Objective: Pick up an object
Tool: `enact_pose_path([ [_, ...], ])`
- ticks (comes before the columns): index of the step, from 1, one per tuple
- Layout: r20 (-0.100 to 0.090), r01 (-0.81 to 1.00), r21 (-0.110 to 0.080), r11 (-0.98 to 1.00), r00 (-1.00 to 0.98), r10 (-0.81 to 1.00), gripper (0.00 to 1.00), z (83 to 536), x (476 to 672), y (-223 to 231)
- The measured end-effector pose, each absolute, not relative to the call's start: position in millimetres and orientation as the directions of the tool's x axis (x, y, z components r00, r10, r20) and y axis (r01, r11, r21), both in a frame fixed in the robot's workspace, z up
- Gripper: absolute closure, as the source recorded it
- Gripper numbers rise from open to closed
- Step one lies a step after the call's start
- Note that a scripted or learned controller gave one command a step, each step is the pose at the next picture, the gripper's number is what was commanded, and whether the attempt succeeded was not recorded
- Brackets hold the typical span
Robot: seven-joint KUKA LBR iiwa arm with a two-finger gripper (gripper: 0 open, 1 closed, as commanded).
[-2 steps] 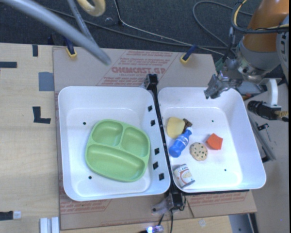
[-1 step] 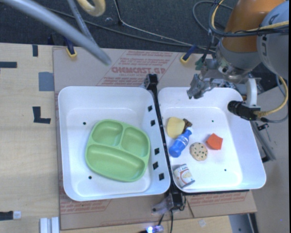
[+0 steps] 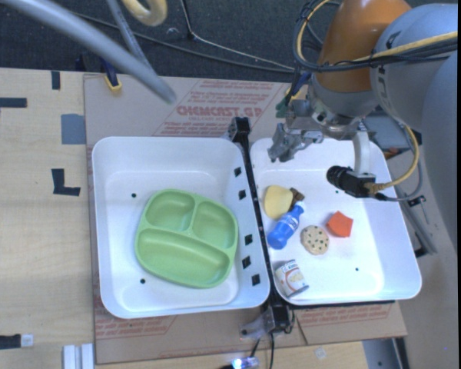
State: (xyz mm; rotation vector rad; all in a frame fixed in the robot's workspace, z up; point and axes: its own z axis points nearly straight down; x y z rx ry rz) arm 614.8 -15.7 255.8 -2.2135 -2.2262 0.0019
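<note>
The right bin [image 3: 369, 275] holds a yellow rounded object [image 3: 277, 201], a blue bottle [image 3: 284, 227], a round cookie [image 3: 316, 240], an orange block [image 3: 339, 224] and a small white can [image 3: 291, 277] near the front edge. My gripper [image 3: 283, 149] hangs over the bin's back left corner, just behind the yellow object and apart from it. Nothing shows between its fingers, which point down and to the left.
The left bin [image 3: 111, 206] contains a green divided plate [image 3: 187, 237]. A black divider with clips [image 3: 250, 206] runs between the bins. Cables and a black connector [image 3: 347, 179] trail from the wrist over the right bin's back.
</note>
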Motion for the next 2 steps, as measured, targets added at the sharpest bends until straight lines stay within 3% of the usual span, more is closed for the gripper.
enact_pose_path([
  [2, 0.001, 1.000, -0.001, 0.007, -0.007, 1.000, 1.00, 245, 608.6, 86],
])
